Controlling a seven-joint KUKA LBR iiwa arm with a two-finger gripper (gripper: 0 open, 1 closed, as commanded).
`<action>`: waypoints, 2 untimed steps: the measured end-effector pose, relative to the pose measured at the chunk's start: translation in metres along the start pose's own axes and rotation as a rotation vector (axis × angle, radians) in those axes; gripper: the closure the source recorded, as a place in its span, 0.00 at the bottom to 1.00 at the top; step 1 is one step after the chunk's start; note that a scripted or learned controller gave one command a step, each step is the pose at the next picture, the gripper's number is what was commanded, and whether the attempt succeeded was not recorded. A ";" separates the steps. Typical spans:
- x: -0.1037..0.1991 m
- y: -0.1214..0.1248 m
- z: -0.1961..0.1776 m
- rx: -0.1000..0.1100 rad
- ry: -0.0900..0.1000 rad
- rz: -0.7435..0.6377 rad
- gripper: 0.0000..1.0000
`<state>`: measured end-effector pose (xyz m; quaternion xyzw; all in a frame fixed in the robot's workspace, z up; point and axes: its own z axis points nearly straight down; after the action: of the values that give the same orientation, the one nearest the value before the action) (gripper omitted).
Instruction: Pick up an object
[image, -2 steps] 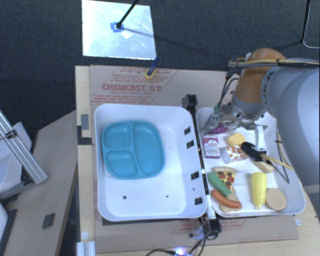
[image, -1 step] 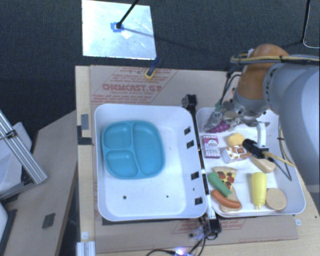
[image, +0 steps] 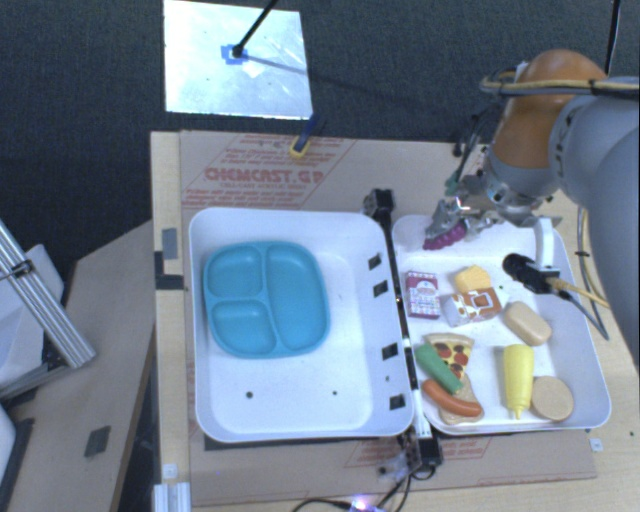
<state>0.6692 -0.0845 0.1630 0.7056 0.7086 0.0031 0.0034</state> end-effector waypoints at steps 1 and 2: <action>-0.003 0.011 -0.061 -0.001 0.000 -0.001 1.00; -0.003 0.012 -0.062 0.006 0.000 -0.002 1.00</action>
<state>0.6806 -0.0873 0.2252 0.7050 0.7092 0.0012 0.0015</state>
